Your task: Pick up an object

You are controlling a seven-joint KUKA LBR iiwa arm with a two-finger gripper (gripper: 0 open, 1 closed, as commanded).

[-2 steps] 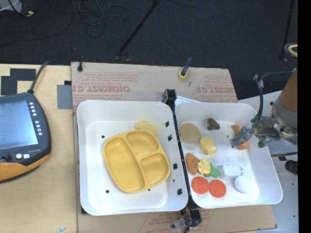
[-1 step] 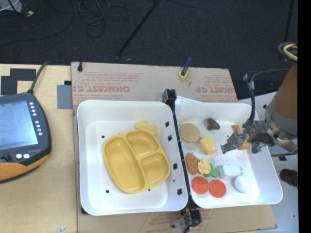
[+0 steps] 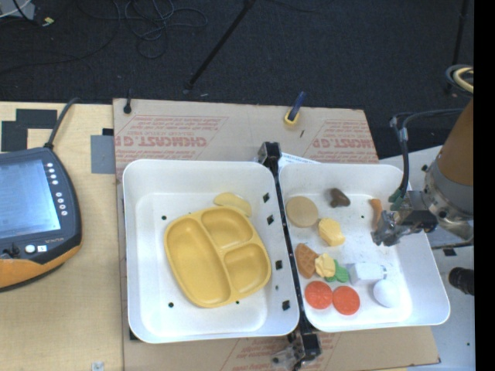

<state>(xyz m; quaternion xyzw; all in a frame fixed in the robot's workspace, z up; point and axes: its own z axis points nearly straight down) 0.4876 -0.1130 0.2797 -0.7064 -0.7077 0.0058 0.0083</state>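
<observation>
One gripper [image 3: 384, 234] sits low at the right bin's [image 3: 433, 292] right wall; can't tell its open/closed state. Risk: it snags the orange stick [image 3: 376, 207] there and comes up with nothing.

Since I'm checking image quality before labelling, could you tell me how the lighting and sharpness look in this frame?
Camera view: even, soft light, with faint shadows under the yellow tray; the white bins are bright but keep their edges; the small items by the gripper are soft and low in detail; the floor at the top is dark.
</observation>
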